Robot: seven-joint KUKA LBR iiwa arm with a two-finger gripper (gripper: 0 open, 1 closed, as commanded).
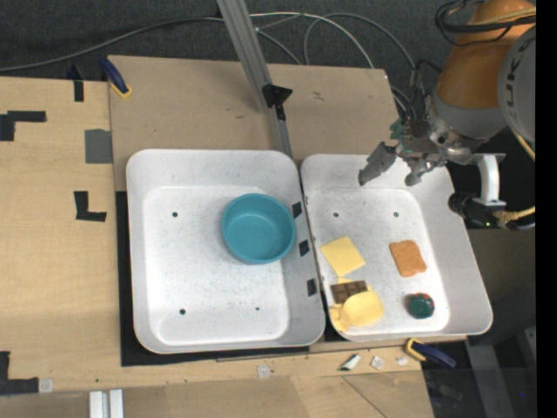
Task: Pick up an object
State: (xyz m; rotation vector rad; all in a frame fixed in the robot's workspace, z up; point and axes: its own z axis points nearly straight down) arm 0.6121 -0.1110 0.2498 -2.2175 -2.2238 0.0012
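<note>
We see the claw (393,171) spread apart and holding nothing over the right bin's (461,259) far edge, well apart from the yellow square (343,256), orange piece (407,258), brown block (349,291), yellow lump (361,309) and green ball (421,305) nearer us. The left bin (174,277) holds a blue bowl (257,227).

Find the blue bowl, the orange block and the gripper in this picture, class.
Blue bowl (257,227): camera view, on the inside of the bowl.
Orange block (407,258): camera view, on its top face.
Gripper (394,171): camera view, midway between the two spread fingertips.
</note>
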